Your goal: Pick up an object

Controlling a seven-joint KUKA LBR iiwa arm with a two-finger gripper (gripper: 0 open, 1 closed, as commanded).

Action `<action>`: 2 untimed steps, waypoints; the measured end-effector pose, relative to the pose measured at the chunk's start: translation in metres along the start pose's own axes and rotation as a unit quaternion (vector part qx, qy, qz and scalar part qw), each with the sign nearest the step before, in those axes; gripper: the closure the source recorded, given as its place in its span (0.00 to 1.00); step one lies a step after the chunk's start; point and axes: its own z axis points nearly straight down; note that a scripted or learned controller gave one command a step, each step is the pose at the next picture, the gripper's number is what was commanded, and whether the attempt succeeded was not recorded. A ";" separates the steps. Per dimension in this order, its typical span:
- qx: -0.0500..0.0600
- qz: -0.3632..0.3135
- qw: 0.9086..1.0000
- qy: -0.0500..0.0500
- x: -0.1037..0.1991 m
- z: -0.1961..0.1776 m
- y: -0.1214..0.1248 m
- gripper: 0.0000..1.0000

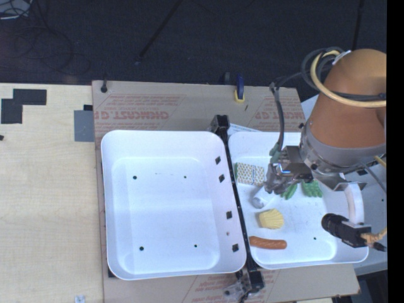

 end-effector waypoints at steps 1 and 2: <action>-0.010 -0.006 1.000 0.001 0.023 -0.138 0.041 1.00; 0.000 -0.008 1.000 0.000 0.023 -0.139 0.039 1.00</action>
